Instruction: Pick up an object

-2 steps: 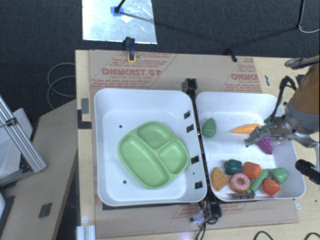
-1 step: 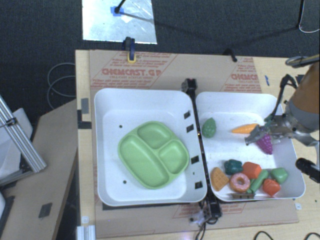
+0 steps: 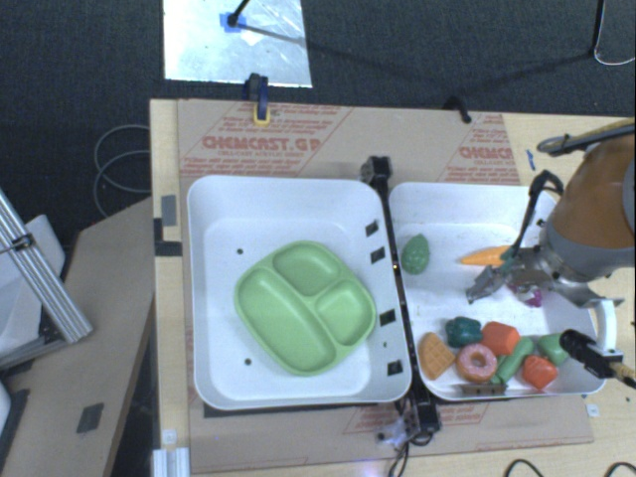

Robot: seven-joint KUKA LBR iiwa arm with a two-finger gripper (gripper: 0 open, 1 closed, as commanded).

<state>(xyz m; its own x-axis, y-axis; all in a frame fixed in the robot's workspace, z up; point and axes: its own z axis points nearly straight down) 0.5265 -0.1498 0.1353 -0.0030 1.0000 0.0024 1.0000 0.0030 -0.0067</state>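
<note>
My gripper (image 3: 489, 286) hangs low over the middle of the right bin (image 3: 447, 207), reaching in from the right. An orange carrot (image 3: 484, 257) lies just behind it. A purple piece (image 3: 533, 293) shows right beside the wrist. A green leafy toy (image 3: 414, 253) rests by the bin's left wall. Along the front of the bin sit a teal piece (image 3: 462, 330), a red piece (image 3: 500, 337), a pink donut (image 3: 477, 363), an orange wedge (image 3: 435, 354), a green pod (image 3: 517, 358) and a red tomato (image 3: 540, 371). I see nothing held.
The left bin (image 3: 214, 266) holds a light green divided plate (image 3: 304, 306). A black divider (image 3: 390, 266) runs between the bins. The arm's grey body (image 3: 591, 222) covers the right bin's far right side.
</note>
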